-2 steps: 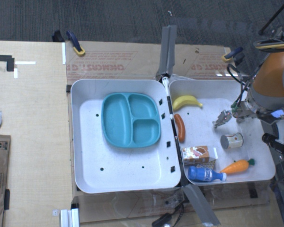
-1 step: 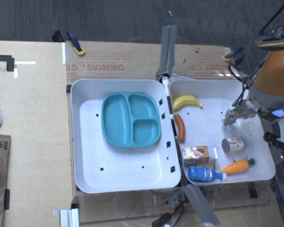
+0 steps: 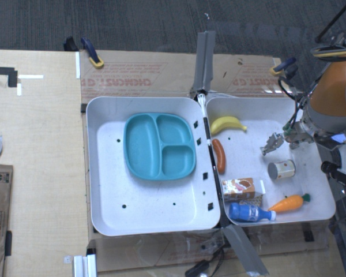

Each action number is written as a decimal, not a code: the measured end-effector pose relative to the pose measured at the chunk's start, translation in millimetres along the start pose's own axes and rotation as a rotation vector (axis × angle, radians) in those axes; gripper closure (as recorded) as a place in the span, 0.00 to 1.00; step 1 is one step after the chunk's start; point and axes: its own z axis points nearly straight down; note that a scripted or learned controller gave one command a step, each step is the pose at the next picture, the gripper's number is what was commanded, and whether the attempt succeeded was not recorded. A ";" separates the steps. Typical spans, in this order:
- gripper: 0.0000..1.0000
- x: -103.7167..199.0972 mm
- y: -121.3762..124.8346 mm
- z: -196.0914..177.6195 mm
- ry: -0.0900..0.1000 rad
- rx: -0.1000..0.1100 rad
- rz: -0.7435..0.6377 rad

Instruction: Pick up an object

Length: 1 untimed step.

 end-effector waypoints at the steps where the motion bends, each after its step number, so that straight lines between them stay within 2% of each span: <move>1: 0.00 25.1 12.5 6.4 0.000 -0.002 -0.008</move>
